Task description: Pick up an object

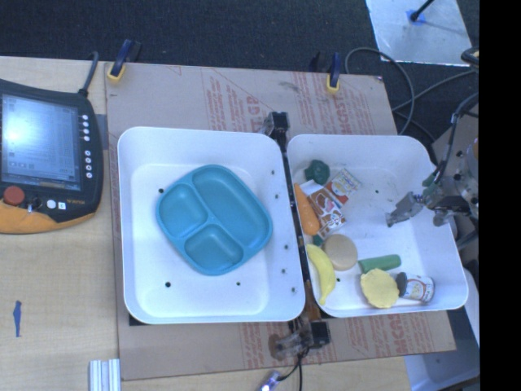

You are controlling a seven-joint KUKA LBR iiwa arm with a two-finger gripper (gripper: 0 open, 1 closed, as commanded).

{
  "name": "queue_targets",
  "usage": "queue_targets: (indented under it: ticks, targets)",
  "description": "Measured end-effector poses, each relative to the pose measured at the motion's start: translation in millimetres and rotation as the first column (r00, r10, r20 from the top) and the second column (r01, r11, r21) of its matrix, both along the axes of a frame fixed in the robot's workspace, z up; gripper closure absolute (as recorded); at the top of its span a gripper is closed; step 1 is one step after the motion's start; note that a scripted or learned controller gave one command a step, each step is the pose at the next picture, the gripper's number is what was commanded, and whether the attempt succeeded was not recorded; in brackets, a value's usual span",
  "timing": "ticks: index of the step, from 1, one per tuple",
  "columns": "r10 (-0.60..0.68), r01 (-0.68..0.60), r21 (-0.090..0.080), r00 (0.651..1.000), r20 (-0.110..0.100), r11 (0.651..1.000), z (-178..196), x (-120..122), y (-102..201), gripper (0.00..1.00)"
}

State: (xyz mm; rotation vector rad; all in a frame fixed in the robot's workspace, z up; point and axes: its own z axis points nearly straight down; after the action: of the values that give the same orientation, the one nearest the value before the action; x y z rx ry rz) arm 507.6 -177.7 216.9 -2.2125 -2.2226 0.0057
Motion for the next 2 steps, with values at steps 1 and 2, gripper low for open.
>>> queue_targets:
  ticks: [1, 2]
  targets:
    - [0.001, -0.001, -0.003, 1.0, 0.013, 1.0, -106, 43, 58, 0.0]
    - [0.0, 0.0, -0.004, 1.0, 0.02, 1.0, -111, 148, 64, 0.0]
